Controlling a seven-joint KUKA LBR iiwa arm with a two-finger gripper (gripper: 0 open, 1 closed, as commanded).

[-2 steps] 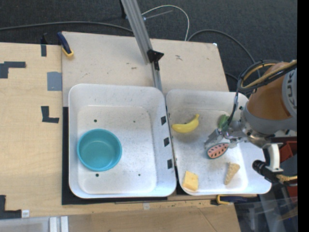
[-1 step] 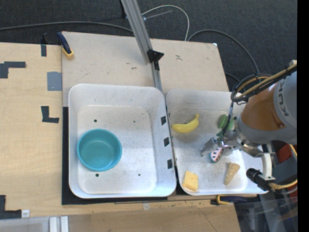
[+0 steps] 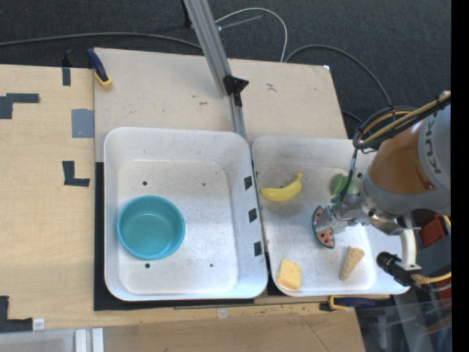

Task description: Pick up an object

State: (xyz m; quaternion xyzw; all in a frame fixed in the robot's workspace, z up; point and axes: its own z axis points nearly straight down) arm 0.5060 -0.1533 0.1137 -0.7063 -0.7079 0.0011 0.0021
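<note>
In the right bin [image 3: 304, 144] lie a yellow banana [image 3: 282, 190], a watermelon-slice toy [image 3: 323, 229], a yellow wedge [image 3: 289, 275] and a tan cone [image 3: 352, 261]. A green object [image 3: 338, 184] shows partly behind the arm. My gripper [image 3: 339, 213] hangs low over the bin's right half, just above and right of the watermelon slice, touching or nearly touching its upper edge. The gripper body hides its tips. I see nothing held in it.
The left bin [image 3: 183, 134] holds a blue bowl [image 3: 150, 227] at its front left. A slanted metal pole [image 3: 212, 42] rises from the divider behind the bins. Cables [image 3: 388, 123] loop beside the arm on the right.
</note>
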